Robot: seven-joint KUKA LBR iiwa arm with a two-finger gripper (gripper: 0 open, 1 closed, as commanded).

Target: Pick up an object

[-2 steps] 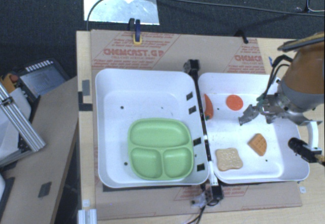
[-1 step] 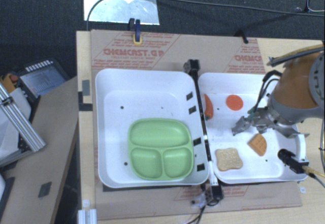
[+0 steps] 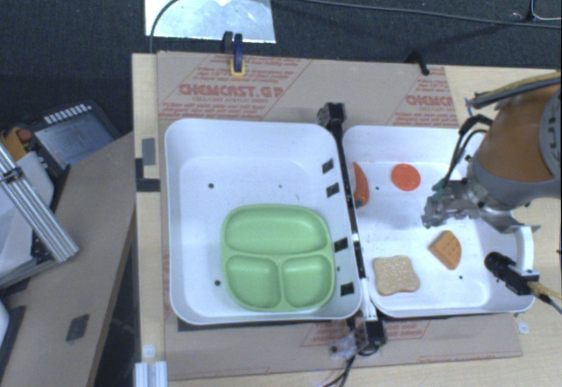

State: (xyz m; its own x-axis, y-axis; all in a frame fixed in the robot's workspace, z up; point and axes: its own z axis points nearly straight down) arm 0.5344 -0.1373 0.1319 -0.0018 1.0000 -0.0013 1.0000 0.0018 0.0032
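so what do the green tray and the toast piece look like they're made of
Green tray: probably moulded plastic, with a smooth, slightly glossy surface and three rounded compartments. Toast: likely toy food in plastic or foam, tan and matte with a speckled top; the view can't settle which.

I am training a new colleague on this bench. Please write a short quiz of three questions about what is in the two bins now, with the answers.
1. True or false: the green tray lies in the left bin.
2. Which item lies nearest to the front wall of the right bin?
A. the round orange disc
B. the pale slice of bread
C. the orange cracker
3. Fill in: the green tray has ___ compartments.

Key
1. True.
2. B. The slice of bread lies nearest to the front wall; the disc is near the back.
3. Three: one long, two smaller.
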